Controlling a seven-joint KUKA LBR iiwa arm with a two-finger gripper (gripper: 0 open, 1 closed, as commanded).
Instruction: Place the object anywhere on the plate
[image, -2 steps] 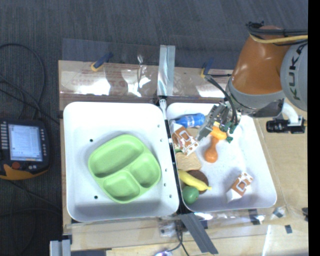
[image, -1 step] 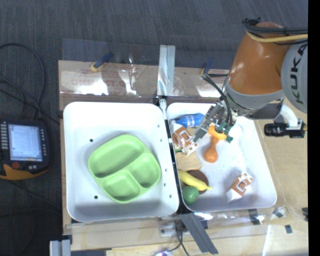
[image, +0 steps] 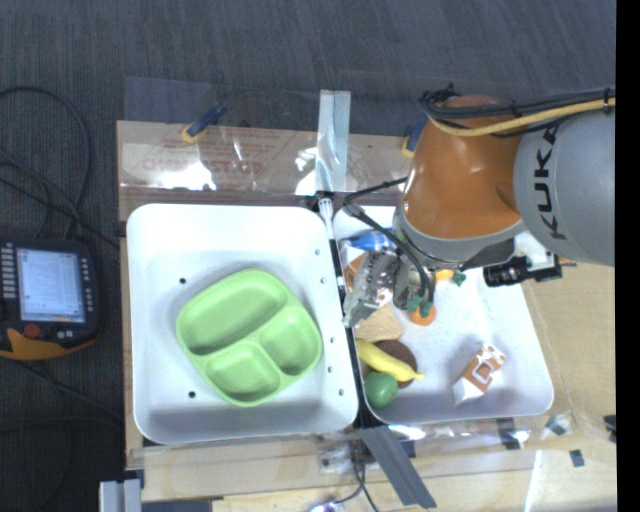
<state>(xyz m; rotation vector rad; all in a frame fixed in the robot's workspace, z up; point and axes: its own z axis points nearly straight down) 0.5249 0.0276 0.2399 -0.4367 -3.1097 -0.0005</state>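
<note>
Plate (image: 250, 335) lies in left bin; gripper (image: 372, 285) is poised right of plate over toy pile, grasp state indiscernible. Single item should be clamped squarely before transfer.

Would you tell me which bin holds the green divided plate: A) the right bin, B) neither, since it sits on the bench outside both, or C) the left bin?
C: the green plate lies in the left bin, while the banana sits in the right bin.

I see my grey arm (image: 575, 190) lettered KUKA, its orange band (image: 460, 180), a yellow cable (image: 520, 115) across it.
</note>
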